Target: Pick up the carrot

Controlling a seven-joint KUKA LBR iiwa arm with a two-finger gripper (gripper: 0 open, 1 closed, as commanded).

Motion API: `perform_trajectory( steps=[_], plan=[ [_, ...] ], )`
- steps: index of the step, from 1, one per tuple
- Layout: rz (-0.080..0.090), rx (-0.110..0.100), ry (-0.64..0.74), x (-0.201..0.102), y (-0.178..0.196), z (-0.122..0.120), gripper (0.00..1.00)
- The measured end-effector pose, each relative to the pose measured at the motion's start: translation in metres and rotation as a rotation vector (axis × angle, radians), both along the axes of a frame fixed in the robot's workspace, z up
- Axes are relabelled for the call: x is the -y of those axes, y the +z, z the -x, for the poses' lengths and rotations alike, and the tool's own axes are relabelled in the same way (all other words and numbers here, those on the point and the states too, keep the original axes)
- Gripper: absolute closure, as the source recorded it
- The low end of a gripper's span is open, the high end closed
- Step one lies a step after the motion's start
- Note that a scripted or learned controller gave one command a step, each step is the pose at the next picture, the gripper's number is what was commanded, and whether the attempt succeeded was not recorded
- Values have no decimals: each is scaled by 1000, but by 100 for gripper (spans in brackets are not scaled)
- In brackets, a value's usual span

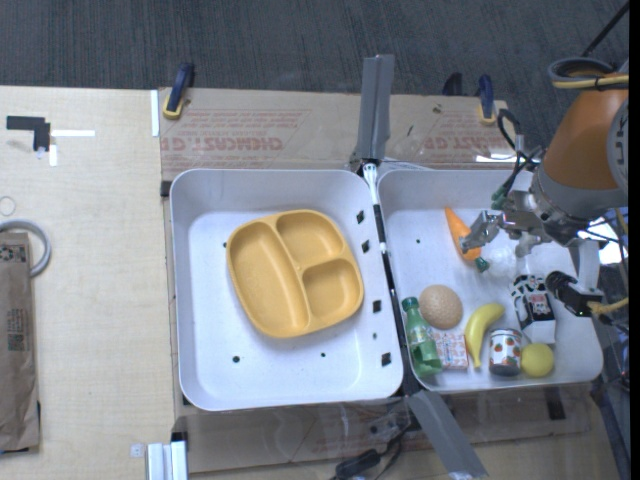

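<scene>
The orange carrot (458, 231) lies in the right bin (400, 268), near its back wall, pointing toward the back left. My gripper (499, 239) hangs just to the right of the carrot, low over the bin floor. Its fingers look spread, and the left fingertip (479, 236) sits right beside the carrot's thick end. Nothing is held between the fingers.
In the front of the right bin lie a green bottle (420, 336), a brown round item (441, 306), a banana (482, 328), a small can (505, 353), a lemon (537, 359) and a black-and-white item (533, 299). A yellow divided plate (297, 271) sits in the left bin (200, 368).
</scene>
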State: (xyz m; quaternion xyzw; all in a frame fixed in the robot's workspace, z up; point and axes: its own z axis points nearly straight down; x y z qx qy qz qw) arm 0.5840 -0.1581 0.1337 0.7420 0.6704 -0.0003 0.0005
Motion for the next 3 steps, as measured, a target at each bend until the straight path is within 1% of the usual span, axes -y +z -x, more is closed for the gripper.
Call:
perform_trajectory(
  steps=[1, 2, 3],
  plan=[
    [0, 0, 112, -13, -42, -51, 0],
    [2, 1, 110, -12, -33, -51, 100],
    [1, 1, 398, -78, 58, -72, 100]
  ],
)
